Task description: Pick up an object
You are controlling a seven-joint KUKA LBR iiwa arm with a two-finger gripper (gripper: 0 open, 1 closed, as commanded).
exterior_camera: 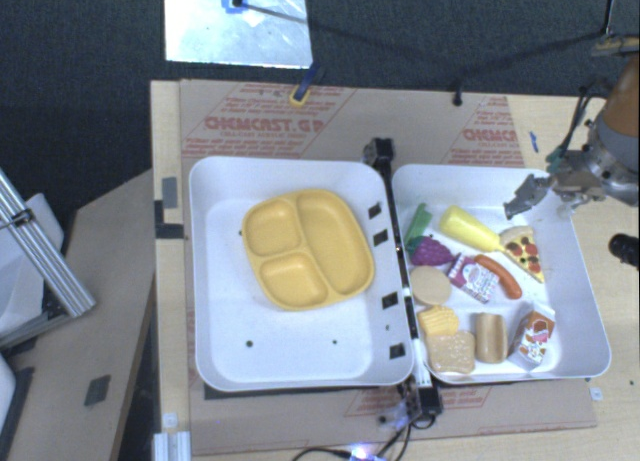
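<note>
Two shallow white bins sit side by side on the table (250,109), which is covered with brown cardboard sheeting. The left bin (215,279), in the middle of the frame, carries a yellow divided plate (305,247) with three compartments, lying roughly at its centre. The right bin (580,289) holds a cluster of toy foods toward its left and lower parts: a green piece (417,219) and a purple bunch of grapes (431,249) against the left wall, a yellow corn cob (470,228) slanting beside them, a pizza slice (523,250) near the right of the group, a red sausage (498,275) touching a small printed packet (467,275), a round tan biscuit (432,286), a yellow cheese block (439,322), a bread slice (452,351), a tan roll (489,336) and a small carton (535,336) in the lower right corner. The arm enters at the right edge of the frame, and its end effector (528,195) hangs over the upper right part of this bin — just above the pizza slice and right of the corn cob, with nothing seen between its fingers; whether they are spread or closed I cannot tell.
</note>
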